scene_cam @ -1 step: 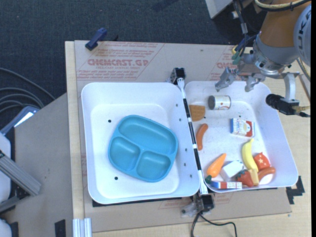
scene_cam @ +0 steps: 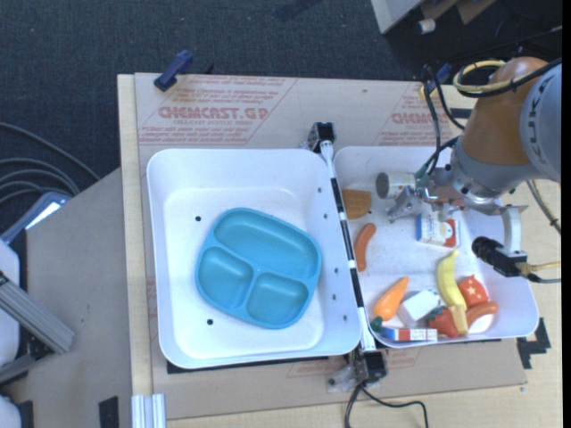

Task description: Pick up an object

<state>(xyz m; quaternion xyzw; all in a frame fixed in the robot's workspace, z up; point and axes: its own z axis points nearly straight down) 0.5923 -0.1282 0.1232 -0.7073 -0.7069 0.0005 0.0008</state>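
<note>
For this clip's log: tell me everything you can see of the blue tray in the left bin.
The blue tray is a light blue, plastic-looking plate with rounded corners and three recessed compartments: one long one along its far side, two smaller ones nearer the camera. It lies flat, turned slightly askew, roughly in the middle of the left bin, resting on the white floor. Nothing sits in it or touches it otherwise.

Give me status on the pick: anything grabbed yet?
Done: arm is over the right bin. In hand: nothing that I can see; the gripper sits low near the bin's back, beside a small carton. Left: the whole pick. Banana, carrot, sausage all lie in the bin. Blue tray sits in the left bin.
</note>
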